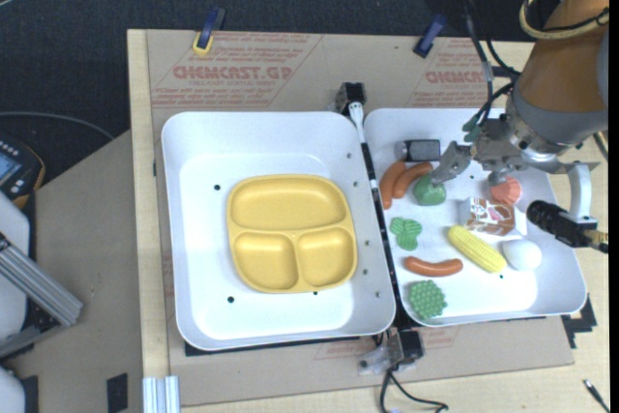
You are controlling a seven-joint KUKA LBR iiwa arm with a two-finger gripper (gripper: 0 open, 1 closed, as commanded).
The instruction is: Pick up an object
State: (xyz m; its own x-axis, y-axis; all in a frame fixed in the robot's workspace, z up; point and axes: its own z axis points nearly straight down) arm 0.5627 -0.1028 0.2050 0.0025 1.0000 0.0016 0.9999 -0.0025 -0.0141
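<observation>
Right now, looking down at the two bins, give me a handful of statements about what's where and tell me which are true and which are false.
1. The yellow divided tray lies in the left bin. True.
2. The corn cob lies in the left bin. False: it lies in the right bin, beside a white egg.
3. The pincer is over the right bin, near a green round piece. True.
4. The sausage rests on the yellow divided tray. False: it lies on the right bin's floor, between two green vegetable pieces.
5. The arm reaches over the left bin. False: it is above the right bin.
</observation>
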